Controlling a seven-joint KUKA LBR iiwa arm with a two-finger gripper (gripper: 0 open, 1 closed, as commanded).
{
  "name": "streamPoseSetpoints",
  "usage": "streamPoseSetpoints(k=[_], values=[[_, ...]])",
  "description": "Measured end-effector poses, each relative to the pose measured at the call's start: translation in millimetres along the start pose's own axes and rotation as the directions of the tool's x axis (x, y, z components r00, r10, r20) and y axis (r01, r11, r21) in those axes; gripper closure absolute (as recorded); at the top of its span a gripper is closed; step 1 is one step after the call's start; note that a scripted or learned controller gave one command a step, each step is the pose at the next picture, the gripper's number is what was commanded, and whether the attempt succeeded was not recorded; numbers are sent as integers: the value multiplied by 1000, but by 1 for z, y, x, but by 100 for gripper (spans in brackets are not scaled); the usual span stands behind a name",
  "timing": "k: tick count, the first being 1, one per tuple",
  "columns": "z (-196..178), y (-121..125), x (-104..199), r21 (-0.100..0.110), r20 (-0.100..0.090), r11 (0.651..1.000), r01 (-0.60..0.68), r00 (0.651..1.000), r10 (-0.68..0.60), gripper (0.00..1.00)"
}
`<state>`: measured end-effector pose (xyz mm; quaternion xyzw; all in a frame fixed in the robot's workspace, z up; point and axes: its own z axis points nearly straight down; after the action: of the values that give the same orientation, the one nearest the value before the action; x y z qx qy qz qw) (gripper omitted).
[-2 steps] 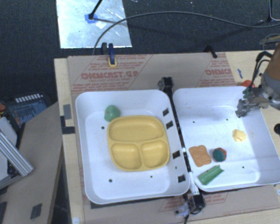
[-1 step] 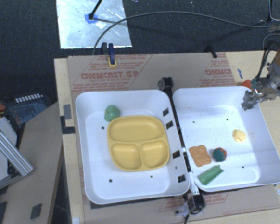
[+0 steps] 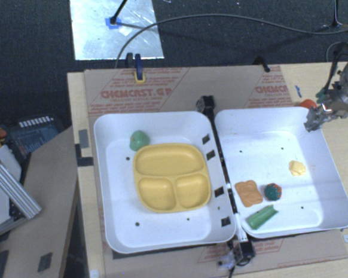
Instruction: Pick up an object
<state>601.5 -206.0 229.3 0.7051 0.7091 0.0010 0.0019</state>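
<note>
Two shallow white bins sit side by side on a desk. The left bin (image 3: 118,230) holds a yellow divided tray (image 3: 170,176) with a small green ball (image 3: 139,139) touching its far corner. The right bin (image 3: 326,171) holds a pale yellow piece (image 3: 297,167), an orange slab (image 3: 248,192), a teal-and-red ball (image 3: 272,191) and a green stick (image 3: 262,216). The tool (image 3: 314,120) hangs above the right bin's far right rim, holding nothing; its opening cannot be made out.

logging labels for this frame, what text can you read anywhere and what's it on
"CHEMCAST GP", red print on the brown board under the bins, at upper left.
The same red print at the board's upper right, slanted: too blurred to read.
Red print on the board's front edge: too blurred to read.
</note>
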Motion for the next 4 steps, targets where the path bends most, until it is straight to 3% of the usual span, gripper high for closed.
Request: streamPoseSetpoints(k=[3, 4], values=[[20, 6, 161, 3, -2, 1000, 3, 1000, -3, 100], [7, 3, 218, 2, -2, 1000, 3, 1000, -3, 100]])
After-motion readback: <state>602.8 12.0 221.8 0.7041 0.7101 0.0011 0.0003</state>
